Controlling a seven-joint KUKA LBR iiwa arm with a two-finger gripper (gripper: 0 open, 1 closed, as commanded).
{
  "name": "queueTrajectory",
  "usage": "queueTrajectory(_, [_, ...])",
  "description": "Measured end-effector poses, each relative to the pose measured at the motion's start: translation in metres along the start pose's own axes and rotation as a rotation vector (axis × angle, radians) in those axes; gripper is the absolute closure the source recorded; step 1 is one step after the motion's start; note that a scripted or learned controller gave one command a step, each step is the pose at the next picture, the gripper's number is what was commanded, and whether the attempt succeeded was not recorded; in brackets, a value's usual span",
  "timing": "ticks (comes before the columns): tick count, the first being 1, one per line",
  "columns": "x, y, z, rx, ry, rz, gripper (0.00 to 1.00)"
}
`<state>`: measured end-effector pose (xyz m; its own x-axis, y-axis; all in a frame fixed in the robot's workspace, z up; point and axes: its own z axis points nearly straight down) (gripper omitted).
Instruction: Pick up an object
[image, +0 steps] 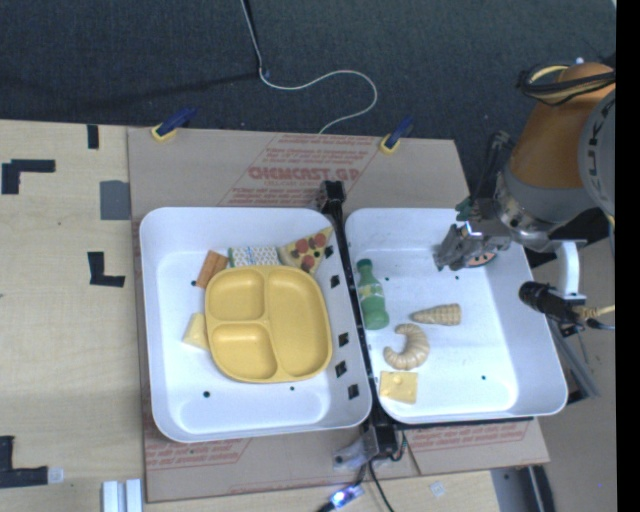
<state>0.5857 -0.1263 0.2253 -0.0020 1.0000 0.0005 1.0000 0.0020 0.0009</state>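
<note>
My gripper (455, 250) hangs over the far right part of the right bin (520, 400), above the bin floor, with nothing seen between its fingers. Below it and to the left lie a tan cone-shaped piece (440, 315), a pale croissant (409, 345), a green bottle (371, 295) along the bin's left wall, and a yellow cheese slice (400, 387) at the near edge. The nearest of these, the cone, lies clear of the gripper.
The left bin (165, 400) holds a yellow divided plate (268, 322), with a pizza slice (307, 248), an orange piece (211, 268) and a pale wedge (195, 330) around it. A black divider (345, 300) runs between the bins.
</note>
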Motion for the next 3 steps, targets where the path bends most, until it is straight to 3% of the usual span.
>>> queueTrajectory(1, [0.016,-0.046,-0.003,0.005,-0.001,0.002,1.00])
queueTrajectory(2, [0.055,-0.079,-0.001,0.006,0.001,-0.001,1.00])
queueTrajectory(3, [0.049,-0.098,0.011,0.006,-0.001,0.002,1.00])
